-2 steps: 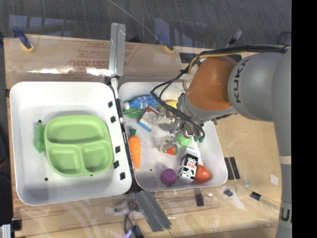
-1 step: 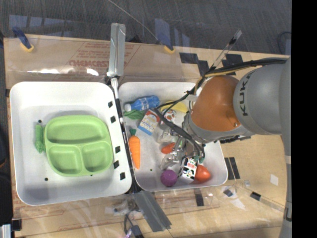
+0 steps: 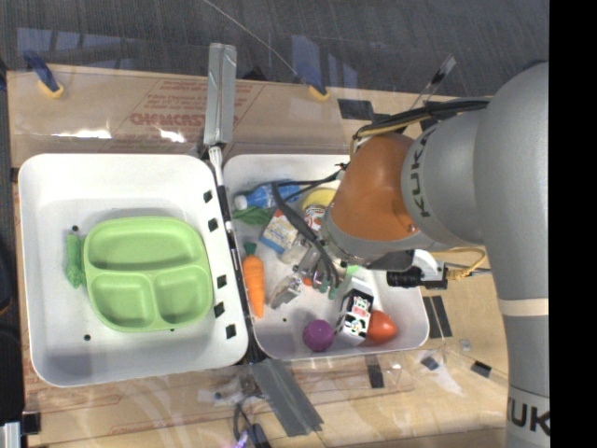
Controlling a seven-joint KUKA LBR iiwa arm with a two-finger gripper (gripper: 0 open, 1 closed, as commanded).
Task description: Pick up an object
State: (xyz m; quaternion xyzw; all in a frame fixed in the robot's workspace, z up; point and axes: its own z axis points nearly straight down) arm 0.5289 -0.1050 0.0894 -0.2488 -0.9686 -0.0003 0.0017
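Gripper (image 3: 300, 283) low in right bin (image 3: 410, 329), beside carrot (image 3: 254, 286); couldn't tell its state. Clutter crowded — risked grabbing nothing, or nudging things.

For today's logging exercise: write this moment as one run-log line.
arm: over right bin | end effector: near carrot | left bin: green tray

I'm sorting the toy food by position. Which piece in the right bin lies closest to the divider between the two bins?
The orange carrot. It lies lengthwise right beside the divider wall, while the purple piece and the red piece sit further right, near the bin's front edge.
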